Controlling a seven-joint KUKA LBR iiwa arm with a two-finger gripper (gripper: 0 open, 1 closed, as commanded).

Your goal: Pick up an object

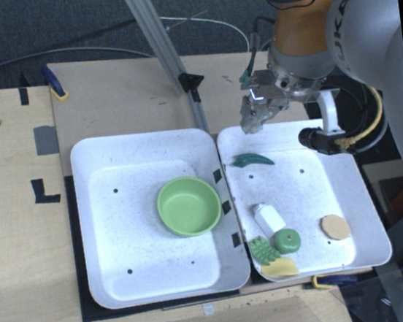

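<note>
Two white bins (90, 208) sit side by side on the bench, the gripper (255, 121) poised over the right one's far rim, its grip unreadable from here.

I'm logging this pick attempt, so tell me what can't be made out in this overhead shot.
- end effector: blurred at the right bin's far rim; whether it is open or shut cannot be told.
- Yellow item: lies on the bin's near rim, partly under the green round piece; its shape is unclear.
- Arm: cut off by the top and right edges.
</note>
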